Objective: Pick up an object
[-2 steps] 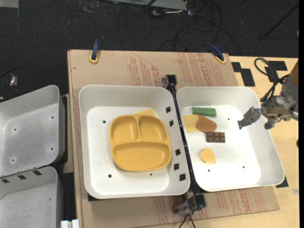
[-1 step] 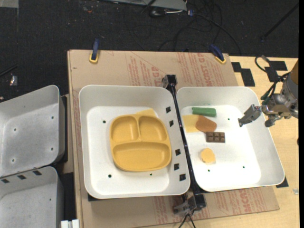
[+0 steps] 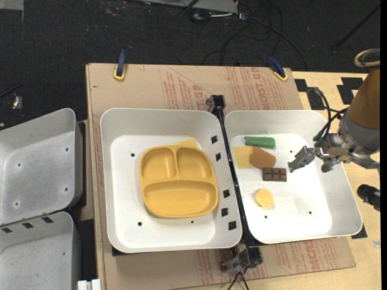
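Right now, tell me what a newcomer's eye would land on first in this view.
The yellow divided tray fills the middle of the left bin. In the right bin small pieces cluster near the left wall: a green block, a brown lump and a chocolate bar piece. The tool hangs just right of them.

A yellow divided plastic tray (image 3: 179, 182) lies in the left white bin (image 3: 121, 222). In the right white bin (image 3: 326, 222), the gripper (image 3: 300, 160) hovers near a brown chocolate-like bar (image 3: 274, 174) and a green block (image 3: 259, 142).

Green block (image 3: 259, 141), brown lump (image 3: 262, 157), dark chocolate-like bar (image 3: 274, 174), yellow piece (image 3: 263, 198) lying clustered, right bin.
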### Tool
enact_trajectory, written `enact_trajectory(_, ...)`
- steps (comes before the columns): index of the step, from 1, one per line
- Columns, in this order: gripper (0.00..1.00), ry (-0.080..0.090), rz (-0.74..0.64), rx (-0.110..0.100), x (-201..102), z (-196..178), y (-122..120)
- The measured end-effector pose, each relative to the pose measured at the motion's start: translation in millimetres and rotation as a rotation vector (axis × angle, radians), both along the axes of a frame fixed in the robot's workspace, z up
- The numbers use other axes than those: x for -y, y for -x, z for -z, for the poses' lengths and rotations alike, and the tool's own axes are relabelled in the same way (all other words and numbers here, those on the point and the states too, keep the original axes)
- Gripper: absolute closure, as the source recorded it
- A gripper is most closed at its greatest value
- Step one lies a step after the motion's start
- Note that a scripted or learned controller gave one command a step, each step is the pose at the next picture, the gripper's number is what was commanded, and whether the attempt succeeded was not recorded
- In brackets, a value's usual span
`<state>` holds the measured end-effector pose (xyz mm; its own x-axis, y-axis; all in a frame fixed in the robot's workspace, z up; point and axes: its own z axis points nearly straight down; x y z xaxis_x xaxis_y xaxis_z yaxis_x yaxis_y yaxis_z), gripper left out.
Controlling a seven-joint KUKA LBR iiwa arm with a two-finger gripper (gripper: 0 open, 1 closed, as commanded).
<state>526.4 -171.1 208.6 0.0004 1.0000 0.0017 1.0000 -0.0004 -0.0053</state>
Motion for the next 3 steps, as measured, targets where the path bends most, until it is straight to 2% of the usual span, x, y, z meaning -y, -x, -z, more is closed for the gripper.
enact_trajectory(2,0.0,0.001,0.002,0.001,15.1,94.5,3.8)
enact_trajectory(3,1.0,0.002,0.001,0.006,14.9,81.7,2.6)
